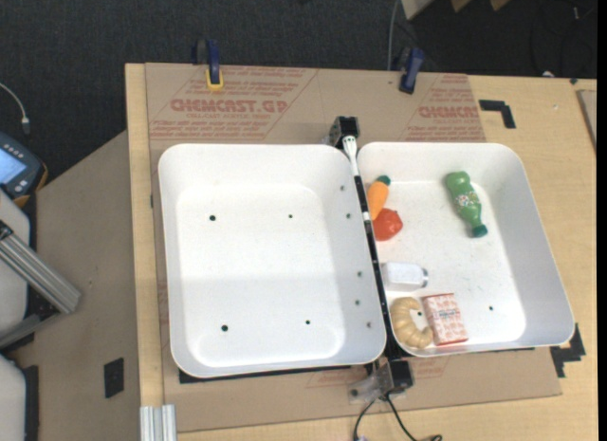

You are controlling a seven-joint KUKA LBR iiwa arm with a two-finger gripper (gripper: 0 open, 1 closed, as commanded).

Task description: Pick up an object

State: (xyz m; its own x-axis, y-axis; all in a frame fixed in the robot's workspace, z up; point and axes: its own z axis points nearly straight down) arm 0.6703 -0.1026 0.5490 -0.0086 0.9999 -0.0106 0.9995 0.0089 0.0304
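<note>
Carrot [378,196] against red item [388,226], croissant [409,323] partly behind box [444,320]

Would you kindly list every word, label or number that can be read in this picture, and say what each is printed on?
"CHEMCAST GP", in red, on the brown board behind the left bin.
The same red print, cut short and hard to read, on the board behind the right bin.
Print on the small red and white box: too small to read.
Label on the green bottle: too blurred to read.
</note>
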